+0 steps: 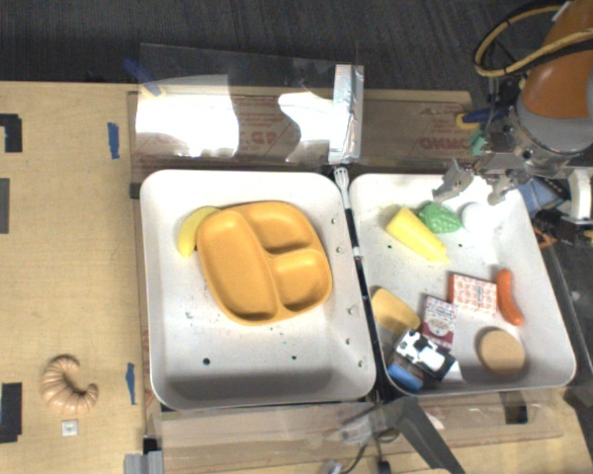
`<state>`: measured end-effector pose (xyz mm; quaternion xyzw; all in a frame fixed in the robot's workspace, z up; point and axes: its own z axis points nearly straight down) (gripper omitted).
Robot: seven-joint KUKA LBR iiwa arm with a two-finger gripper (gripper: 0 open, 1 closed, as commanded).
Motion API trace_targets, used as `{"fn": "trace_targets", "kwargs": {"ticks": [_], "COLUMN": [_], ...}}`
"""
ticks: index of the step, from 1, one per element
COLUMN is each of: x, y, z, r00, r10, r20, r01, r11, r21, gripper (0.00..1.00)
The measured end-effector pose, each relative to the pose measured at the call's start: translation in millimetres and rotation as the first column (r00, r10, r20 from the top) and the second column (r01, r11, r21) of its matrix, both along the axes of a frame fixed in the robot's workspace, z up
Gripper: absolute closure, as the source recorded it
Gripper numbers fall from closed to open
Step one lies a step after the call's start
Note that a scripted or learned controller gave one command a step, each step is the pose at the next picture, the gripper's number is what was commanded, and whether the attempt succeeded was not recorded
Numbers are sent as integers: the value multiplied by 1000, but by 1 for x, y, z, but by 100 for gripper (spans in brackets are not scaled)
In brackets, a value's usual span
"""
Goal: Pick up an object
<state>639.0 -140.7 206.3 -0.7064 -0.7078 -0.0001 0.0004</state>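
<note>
Over right bin's (pixel 549 294) back edge, gripper (pixel 479 181) is hovering, jaws spread and empty; green object (pixel 441 216) is lying just down-left.

Green object (pixel 440 216) beside yellow corn (pixel 416 233), right bin (pixel 549 294)

Grey arm (pixel 563 117) with orange band (yellow cable looped above), metal gripper (pixel 479 181)

print on small red packet (pixel 472 295) perhaps text, too blurred to read
</note>
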Motion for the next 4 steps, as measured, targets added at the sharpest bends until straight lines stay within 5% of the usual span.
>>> {"fn": "trace_targets", "kwargs": {"ticks": [1, 2, 3, 4], "x": [6, -2, -40, -40], "y": [36, 43, 46, 47], "z": [-78, -93, -108, -99], "r00": [947, 863, 913, 912], "r10": [-321, -502, -409, -410], "r20": [21, 49, 0, -2], "r01": [321, 502, 409, 410], "r11": [947, 865, 913, 912], "r21": [6, 24, 0, 1], "gripper": [0, 0, 0, 100]}}
